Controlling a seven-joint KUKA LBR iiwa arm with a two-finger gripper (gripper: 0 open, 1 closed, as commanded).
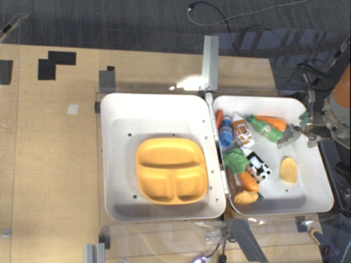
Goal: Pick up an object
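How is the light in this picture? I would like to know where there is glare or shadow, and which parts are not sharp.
Camera view: a bright glare patch sits on the bench just above the left bin; a soft shadow lies under the yellow tray along that bin's lower floor; the hand at the right bin looks slightly blurred; the small toys there are too soft to read.

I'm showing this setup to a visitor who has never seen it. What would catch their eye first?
The big yellow divided tray lying alone in the left bin stands out most. Next comes the bright jumble along the right bin's left side: a blue bottle, a green bottle with an orange end and leafy green toy food, with a pale yellow piece apart. The hand hovers over that bin's right edge.
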